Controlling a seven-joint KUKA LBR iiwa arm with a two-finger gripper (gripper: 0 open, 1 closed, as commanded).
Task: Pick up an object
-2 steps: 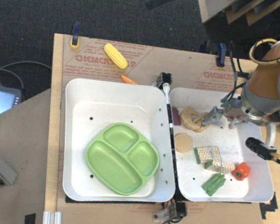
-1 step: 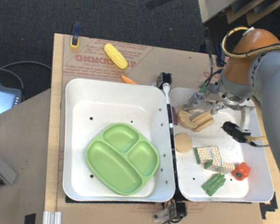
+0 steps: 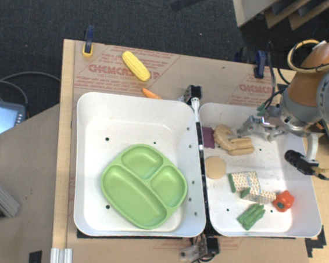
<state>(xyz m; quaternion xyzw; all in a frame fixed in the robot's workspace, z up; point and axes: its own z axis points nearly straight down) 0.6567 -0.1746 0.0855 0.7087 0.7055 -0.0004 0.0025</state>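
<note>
Tan bread pieces (image 3: 233, 141) lie long-axis left-to-right in the right bin's (image 3: 301, 224) far-left part, just left of the claw (image 3: 257, 124), whose grip state I cannot tell.

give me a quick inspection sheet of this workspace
surface: bench with printed brown board, two white bins side by side
job's things: right bin holds tan bread-like pieces, round tan piece, patterned blocks, green pieces, red-orange item
clutter: green divided plate in left bin; corn cob on the board behind it
grippers: gripper low over right bin's back edge, near the bread
cables: grey cable on floor at left
surroundings: dark carpet
</note>
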